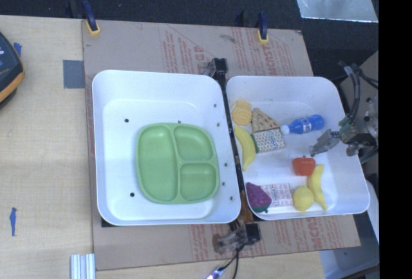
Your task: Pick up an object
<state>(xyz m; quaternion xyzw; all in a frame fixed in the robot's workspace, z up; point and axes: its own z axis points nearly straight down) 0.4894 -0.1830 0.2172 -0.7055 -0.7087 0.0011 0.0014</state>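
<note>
- Gripper [328,141] at three o'clock of the right bin [335,94]; finger state cannot be told.
- Red object [303,165] just below it, at five o'clock.
- Blue bottle [305,124] at eleven o'clock.

Count: 2 white bins, left bin [109,142] and right bin [335,97]. 1 green divided tray [176,163], with 3 compartments. 1 blue bottle [305,124]. 2 bananas [245,145] [317,186]. 1 lemon [302,198]. 1 red tomato-like item [303,165]. 1 purple item [258,197]. 1 round yellow cookie-like item [241,113]. 2 blue clamps [90,17] [262,26]. 1 gripper [331,140].
</note>
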